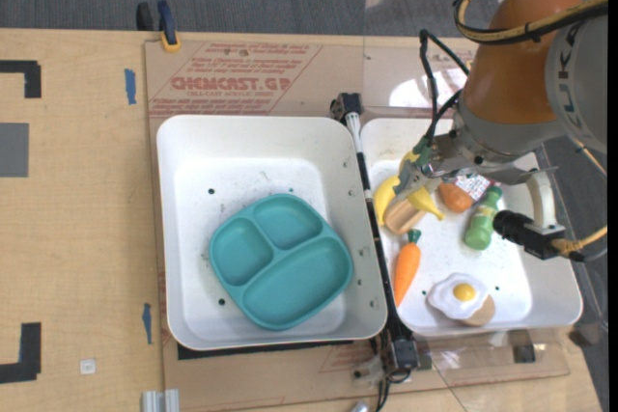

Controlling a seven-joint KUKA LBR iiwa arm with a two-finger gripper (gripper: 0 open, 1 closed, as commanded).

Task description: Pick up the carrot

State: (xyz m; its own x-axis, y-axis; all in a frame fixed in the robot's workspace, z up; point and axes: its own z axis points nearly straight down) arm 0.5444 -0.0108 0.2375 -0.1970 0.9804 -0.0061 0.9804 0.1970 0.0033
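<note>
1. Nearest of all in the right bin (555,299) sits a toy fried egg (462,296), and just beyond its left side lies the carrot (407,269), orange with a green tuft, its tip pointing toward the near edge and its top toward the far end.
2. The carrot hugs the bin's left wall, so I'd say the fingers want to straddle it across its width, not along it, or one finger may catch that wall.
3. Just past the tuft is a banana (401,200) with a tan piece (406,213) against it; coming down mid-body, away from the tuft, looks safer.
4. To the right are a green bottle (481,220) and a small orange piece (455,197), close together under the wrist.
5. The gripper (436,165) hangs over the bin's far part, above that clutter and apart from the carrot; whether its fingers are apart or together I cannot tell.
6. The left bin (193,159) holds a teal divided plate (280,258), well clear of the work.
</note>
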